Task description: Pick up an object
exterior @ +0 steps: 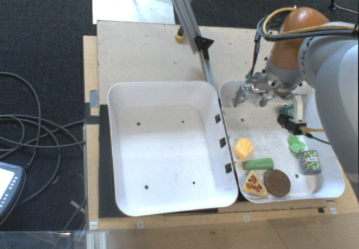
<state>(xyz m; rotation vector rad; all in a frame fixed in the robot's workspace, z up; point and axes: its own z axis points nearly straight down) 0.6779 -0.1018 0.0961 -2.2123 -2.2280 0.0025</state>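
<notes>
- Risk one: gripper point(251, 95) hangs over bare floor at the far end of the right bin point(336, 189), and every pickable piece sits well below the jaws in frame, toward the near end. Close where it is now and you grab nothing.
- Risk two: clutter. Yellow ridged piece point(243, 147), green cylinder point(258, 164), pizza slice point(255, 184) and brown disc point(277, 182) sit packed, some touching. Come down between two and you likely shove them apart or pinch an edge that slips.
- Risk three: that cluster lies just beside the wall shared with the left bin point(168, 147). A finger can land on the rim instead of a piece.
- Risk four: green can point(309, 161) and green capsule point(295, 143) lie partly under the arm's bulk, to the right of the jaws. Your view there is poor.
- Jaw state: fingers look spread, with nothing between them. Small in frame, so treat width as approximate.
- Pose: arm point(331, 74) enters from the right, orange band point(300, 32) above the wrist, tool pointing down and left over the bin's far corner. Height above the floor: cannot tell from this slant.
</notes>
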